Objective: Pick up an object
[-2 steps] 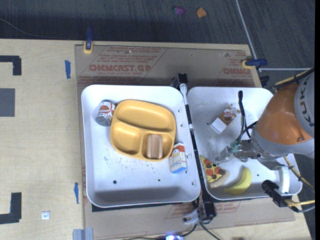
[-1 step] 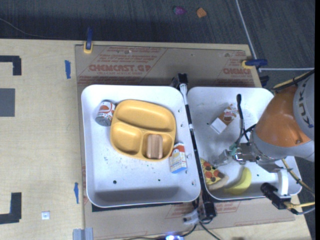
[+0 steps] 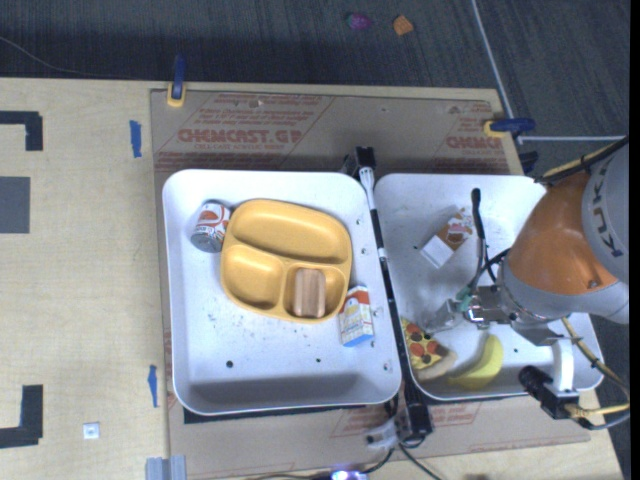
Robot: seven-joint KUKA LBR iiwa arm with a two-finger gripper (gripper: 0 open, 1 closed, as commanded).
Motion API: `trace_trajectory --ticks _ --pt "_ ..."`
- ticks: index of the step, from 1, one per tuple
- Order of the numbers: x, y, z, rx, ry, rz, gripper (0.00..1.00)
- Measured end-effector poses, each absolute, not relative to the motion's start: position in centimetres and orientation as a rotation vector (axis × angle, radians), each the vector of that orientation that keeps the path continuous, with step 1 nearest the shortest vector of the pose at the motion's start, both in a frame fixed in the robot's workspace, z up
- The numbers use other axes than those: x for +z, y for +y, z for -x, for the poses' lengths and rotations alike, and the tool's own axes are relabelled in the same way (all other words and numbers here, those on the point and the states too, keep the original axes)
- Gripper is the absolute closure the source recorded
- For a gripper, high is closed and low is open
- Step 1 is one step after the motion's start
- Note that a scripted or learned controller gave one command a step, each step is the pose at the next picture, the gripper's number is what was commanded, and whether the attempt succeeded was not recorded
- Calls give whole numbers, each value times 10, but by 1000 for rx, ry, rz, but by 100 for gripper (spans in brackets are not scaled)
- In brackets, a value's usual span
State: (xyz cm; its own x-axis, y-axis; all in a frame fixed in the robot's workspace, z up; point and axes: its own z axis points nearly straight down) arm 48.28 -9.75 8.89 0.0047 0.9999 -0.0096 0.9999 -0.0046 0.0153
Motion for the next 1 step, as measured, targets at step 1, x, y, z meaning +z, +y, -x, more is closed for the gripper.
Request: trace_trajectory --ticks 1 --pt "89 -97 -483 6 2202 -2214 0"
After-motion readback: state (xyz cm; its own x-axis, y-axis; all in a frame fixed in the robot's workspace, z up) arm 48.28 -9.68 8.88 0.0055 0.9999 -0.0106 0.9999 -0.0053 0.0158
